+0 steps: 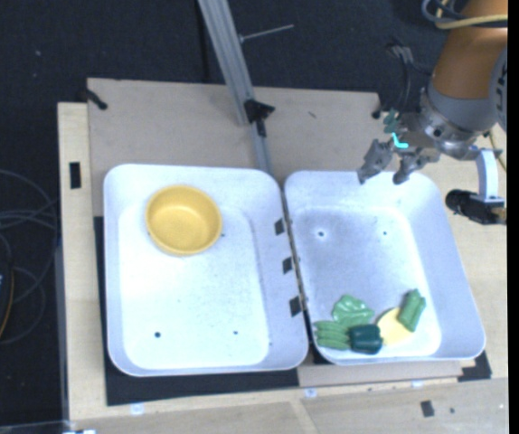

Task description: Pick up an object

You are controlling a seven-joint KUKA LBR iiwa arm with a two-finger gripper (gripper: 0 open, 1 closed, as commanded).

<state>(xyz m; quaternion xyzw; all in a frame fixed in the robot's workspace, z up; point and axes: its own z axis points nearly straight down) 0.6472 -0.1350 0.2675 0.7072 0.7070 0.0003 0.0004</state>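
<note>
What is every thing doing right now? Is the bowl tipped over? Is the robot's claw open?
yellow bowl: upright, alone in the left bin
gripper: open, holding nothing, above the right bin's far edge
green and yellow toys: piled together in the right bin's near corner

A robotics lab: bench (350,107) with white bins (196,351); loose cables (15,215).

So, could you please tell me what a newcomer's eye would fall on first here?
Probably the yellow bowl, alone at the far end of the left bin. Next, the huddle of green and yellow objects in the right bin's near corner, and the gripper with fingers spread above that bin's far edge.
</note>
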